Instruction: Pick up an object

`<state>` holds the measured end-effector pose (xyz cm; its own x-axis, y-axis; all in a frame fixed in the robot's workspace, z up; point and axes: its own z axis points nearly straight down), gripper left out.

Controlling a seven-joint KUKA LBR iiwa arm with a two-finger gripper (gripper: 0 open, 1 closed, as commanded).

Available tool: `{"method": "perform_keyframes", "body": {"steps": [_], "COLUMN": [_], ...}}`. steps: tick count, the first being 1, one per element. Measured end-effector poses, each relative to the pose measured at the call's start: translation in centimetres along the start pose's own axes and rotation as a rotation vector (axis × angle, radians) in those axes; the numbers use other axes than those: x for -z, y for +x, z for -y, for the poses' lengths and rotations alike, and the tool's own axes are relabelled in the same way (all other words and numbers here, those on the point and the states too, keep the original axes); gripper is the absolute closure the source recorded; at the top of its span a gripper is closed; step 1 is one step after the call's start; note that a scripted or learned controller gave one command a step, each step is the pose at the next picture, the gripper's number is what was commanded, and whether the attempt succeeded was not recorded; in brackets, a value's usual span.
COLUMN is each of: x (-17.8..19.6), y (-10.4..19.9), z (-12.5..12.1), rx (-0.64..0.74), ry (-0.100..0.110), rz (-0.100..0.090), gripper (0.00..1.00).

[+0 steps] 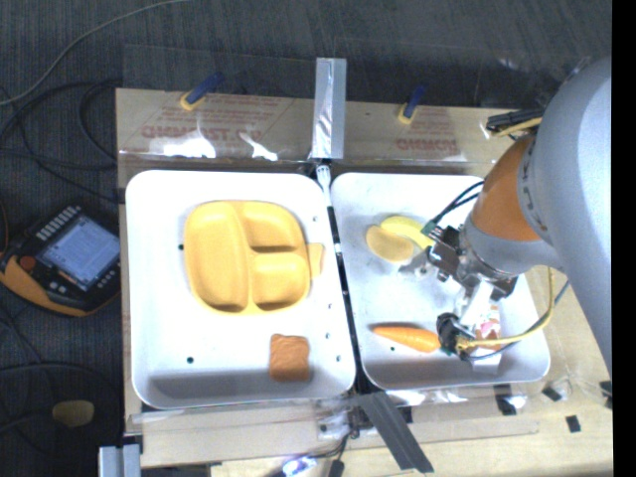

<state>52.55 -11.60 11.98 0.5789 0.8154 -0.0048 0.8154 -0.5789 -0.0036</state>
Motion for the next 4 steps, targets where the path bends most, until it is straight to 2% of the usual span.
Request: {"method": "perform_keyframes", "body": {"steps": [1, 2, 3, 4], "x": [-3.1, -2.1, -2.1, -3.1], "y": [4.8, 4.8, 4.8, 2.1], "z": [-4.6, -4.6, -4.6, -6.9], "rx": [0.192, 0.194, 0.194, 0.308], "ry": [-0.010, -0.013, -0.014, -0.010], "rz": [0.000, 0.003, 0.004, -0.003], "gripper": [0.00, 1.00, 0.00, 0.00]}}
